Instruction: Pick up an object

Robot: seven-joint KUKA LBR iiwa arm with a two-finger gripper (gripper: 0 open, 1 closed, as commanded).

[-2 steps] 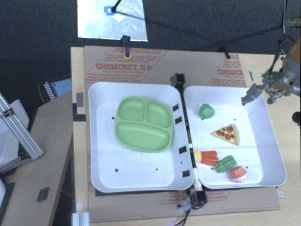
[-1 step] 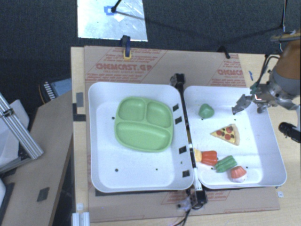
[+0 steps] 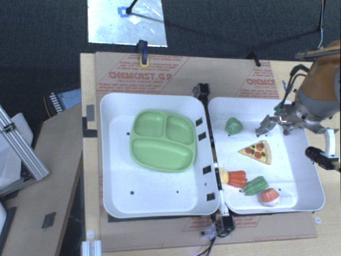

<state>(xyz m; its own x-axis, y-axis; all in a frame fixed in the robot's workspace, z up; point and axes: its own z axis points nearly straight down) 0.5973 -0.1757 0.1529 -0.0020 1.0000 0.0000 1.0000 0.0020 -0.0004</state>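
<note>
White right bin (image 3: 314, 196) holds every toy untouched, pizza slice (image 3: 257, 152) included. Gripper (image 3: 265, 128) hangs above it, spread apart, grasping nothing; the pick remains.

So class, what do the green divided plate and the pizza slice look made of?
Green divided plate: likely moulded plastic, with a smooth, even colour and soft sheen. Pizza slice: probably a plastic or rubber toy, with flat painted-looking toppings; too small to be sure.

plate (image 3: 162, 141) in L bin (image 3: 114, 159), pizza (image 3: 257, 152) R bin (image 3: 311, 188)
</note>
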